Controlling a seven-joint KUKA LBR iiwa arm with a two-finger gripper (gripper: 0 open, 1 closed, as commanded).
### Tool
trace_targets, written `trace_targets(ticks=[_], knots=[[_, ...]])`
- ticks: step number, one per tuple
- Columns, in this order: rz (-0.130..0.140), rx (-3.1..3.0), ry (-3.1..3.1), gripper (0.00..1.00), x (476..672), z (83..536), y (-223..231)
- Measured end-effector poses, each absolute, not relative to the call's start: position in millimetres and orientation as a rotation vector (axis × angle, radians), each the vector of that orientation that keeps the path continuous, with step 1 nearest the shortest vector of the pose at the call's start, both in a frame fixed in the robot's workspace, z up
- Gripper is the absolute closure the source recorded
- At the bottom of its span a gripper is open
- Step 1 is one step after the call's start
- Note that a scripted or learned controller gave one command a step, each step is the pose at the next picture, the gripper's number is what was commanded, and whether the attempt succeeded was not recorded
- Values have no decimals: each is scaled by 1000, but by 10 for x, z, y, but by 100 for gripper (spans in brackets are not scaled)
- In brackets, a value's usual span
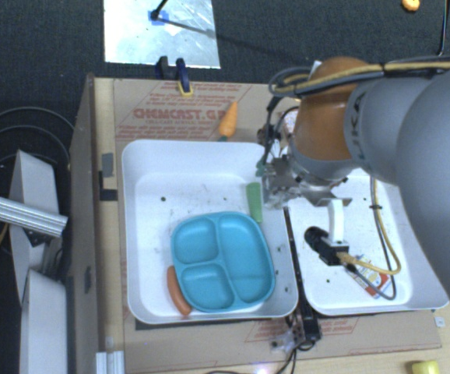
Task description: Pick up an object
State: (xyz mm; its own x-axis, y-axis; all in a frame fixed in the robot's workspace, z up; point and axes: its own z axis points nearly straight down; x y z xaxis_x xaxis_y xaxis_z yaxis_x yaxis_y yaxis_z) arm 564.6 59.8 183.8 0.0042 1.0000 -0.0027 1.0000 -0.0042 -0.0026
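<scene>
One green stick (254, 201), lying lengthwise along the right wall of the left bin (143, 209), just above the far right corner of a blue divided tray (221, 259). Just beside it on the right, the gripper (275, 193), low over the wall where the two bins meet, under the arm's grey wrist and orange band. Cannot tell how far open it is or whether it has hold of anything: hidden from this angle.

Below the stick, the tray flat on the bin floor, taking up most of the near half. At the tray's near left corner, an orange sausage-shaped piece (178, 291), touching or almost touching the tray's edge. Beyond the arm, the right bin (349, 298). Past the left bin's far rim, an orange carrot-like piece (227, 121) on the printed cardboard (170, 107). Further back, a blue clamp (181, 70) at the cardboard's edge.
</scene>
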Motion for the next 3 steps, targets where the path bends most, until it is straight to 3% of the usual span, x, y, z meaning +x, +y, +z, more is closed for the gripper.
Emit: trace_targets(ticks=[1,2,3], knots=[[1,2223,2214,100,5641,2050,102],[7,2210,2233,100,5589,2277,751],[0,2215,2228,100,5826,1952,937]])
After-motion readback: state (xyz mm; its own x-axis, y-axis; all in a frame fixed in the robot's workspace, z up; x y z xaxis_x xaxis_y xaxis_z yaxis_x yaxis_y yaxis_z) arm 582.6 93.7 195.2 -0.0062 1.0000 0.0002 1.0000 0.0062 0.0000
